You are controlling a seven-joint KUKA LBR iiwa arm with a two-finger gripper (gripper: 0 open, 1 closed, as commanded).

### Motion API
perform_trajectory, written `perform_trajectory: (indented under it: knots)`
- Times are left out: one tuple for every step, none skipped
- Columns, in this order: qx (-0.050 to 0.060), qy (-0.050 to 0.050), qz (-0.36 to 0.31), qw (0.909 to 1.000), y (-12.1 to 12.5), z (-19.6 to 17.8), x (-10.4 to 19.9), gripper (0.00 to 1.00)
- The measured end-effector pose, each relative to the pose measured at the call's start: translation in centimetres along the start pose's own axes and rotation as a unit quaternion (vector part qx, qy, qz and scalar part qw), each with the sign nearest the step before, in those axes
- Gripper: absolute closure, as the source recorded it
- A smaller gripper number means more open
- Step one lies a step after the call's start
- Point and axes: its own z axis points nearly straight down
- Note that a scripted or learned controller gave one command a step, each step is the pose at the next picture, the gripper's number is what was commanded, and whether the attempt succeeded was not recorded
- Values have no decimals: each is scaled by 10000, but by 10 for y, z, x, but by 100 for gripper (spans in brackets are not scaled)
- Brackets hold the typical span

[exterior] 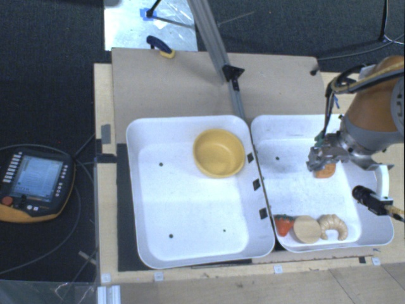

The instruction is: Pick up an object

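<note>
In the camera view, we find the pincer (pixel 321 160) low in the right bin (pixel 278 132), directly over an orange object (pixel 326 171), positioned for a grasp. We cannot tell its state. A yellow bowl (pixel 219 152) sits in the left bin (pixel 152 189).

We see two smooth, glossy white plastic bins (pixel 190 233) on a matt cardboard-brown table (pixel 171 84), a matt yellow plastic bowl (pixel 219 152), and dark, rough carpet (pixel 44 62) around them.
</note>
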Motion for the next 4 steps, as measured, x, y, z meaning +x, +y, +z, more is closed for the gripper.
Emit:
perform_trajectory:
  knots:
    - [3, 2, -4, 10000, 1, -40, 0, 100]
    - [16, 11, -26, 10000, 3, -48, 56, 100]
    - [22, 12, -24, 10000, 17, -42, 110, 100]
    - [23, 12, -23, 10000, 26, -38, 163, 100]
